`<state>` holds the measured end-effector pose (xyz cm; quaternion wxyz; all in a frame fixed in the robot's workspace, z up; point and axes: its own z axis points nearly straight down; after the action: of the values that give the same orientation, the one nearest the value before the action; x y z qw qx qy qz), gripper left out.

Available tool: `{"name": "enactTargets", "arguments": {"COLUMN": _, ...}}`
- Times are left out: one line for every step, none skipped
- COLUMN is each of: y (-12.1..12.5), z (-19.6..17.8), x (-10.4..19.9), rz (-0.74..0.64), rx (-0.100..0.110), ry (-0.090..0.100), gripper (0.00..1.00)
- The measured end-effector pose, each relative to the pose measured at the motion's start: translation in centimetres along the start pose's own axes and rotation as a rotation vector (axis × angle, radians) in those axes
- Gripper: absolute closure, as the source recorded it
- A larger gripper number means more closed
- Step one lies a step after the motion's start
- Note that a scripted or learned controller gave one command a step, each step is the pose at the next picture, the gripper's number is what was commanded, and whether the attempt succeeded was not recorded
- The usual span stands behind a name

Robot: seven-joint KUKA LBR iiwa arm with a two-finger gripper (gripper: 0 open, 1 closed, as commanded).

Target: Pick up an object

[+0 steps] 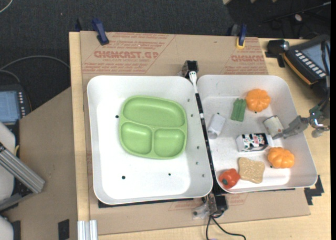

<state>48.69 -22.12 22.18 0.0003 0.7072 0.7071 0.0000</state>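
On the table, the left white bin holds a light green plastic plate with three compartments, lying flat near its middle. The right white bin carries the loose objects. Near its left wall lies a small pale grey cylinder; at the near left corner sits a red tomato-like toy, touching a tan slice of toy bread. Farther back, a dark green oblong block lies just beside an orange pumpkin-shaped toy. In the middle is a small black-and-white printed box, with a pale cup-like piece just beyond it and a second orange pumpkin toy near its right. The gripper reaches in from the right, low over the bin beside the pale cup; I cannot tell how far its fingers are open, and nothing shows between them.
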Motion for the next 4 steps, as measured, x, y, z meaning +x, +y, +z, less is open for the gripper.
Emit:
{"name": "enactTargets", "arguments": {"y": 0.1, "z": -1.1, "x": 0.0, "rz": 0.0, "rx": -0.004, "ry": -0.002, "gripper": 1.0}}
{"name": "enactTargets", "arguments": {"y": -0.8, "z": 1.4, "x": 11.0, "rz": -0.011, "rx": 0.006, "ry": 0.007, "gripper": 1.0}}
{"name": "enactTargets", "arguments": {"y": -0.8, "z": 3.9, "x": 19.9, "rz": -0.011, "rx": 0.006, "ry": 0.006, "gripper": 1.0}}
{"name": "enactTargets", "arguments": {"y": -0.8, "z": 3.7, "x": 27.7, "rz": -0.008, "rx": 0.0, "ry": 0.002, "gripper": 1.0}}
